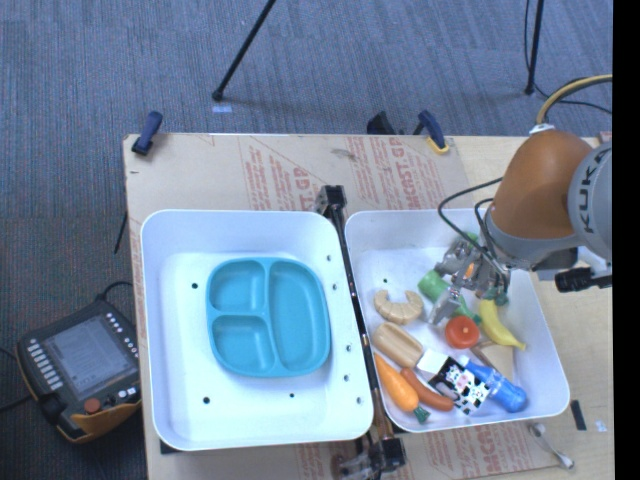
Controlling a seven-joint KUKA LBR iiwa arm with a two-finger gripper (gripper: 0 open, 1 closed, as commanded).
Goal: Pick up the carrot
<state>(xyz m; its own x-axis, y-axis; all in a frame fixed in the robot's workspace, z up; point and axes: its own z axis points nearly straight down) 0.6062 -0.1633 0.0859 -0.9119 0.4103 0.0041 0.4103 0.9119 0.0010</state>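
Near the right bin's front, the orange carrot (pixel 397 385) lies; claw (pixel 468 284) state unclear.

On the tabletop (pixel 250 163) two bins sit side by side: the left bin (pixel 170 268) holds a divided plate (pixel 268 316), the right bin (pixel 545 353) holds the carrot (pixel 396 385) at its front-left corner, gripper (pixel 462 278) above the middle.

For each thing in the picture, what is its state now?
carrot: lying in the right bin, not held.
end effector: above the right bin, near the tomato.
blue plate: flat in the left bin.
croissant: lying in the right bin.
banana: lying by the tomato.
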